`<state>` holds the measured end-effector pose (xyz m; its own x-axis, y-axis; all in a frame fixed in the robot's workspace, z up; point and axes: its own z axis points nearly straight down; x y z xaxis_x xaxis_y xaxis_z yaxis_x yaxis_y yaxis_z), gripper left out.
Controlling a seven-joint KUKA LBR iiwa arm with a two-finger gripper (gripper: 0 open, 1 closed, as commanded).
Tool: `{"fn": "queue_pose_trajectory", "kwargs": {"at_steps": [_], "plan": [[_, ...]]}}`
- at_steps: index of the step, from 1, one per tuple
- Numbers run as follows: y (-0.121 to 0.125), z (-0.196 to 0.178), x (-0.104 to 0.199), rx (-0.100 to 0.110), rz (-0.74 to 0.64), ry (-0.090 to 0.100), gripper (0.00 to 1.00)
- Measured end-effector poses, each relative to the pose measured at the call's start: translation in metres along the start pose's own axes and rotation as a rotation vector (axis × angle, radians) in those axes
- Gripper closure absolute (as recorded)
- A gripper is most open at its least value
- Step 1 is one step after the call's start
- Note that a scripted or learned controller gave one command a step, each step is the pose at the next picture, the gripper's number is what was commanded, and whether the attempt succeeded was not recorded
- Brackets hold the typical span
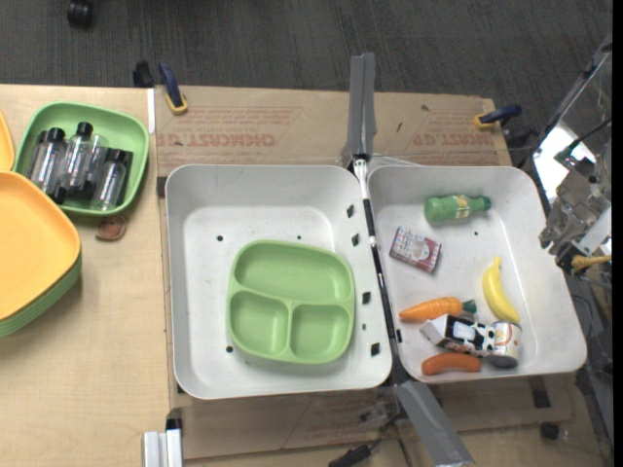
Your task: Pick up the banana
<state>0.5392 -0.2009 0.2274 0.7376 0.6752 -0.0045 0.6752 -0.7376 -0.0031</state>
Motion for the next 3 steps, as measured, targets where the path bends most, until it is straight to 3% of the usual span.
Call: {"fn": "queue_pose_trajectory", "kwargs": {"at_steps": [1,2,3], "plan": [[0.005,-0.007,-0.014,0.000,0.524,0.000,1.00],[0.037,-0.048,0.024,0.000,0.537,0.000,1.00],[0.055,-0.016,0.029,0.002,0.515,0.000,1.00]]}}
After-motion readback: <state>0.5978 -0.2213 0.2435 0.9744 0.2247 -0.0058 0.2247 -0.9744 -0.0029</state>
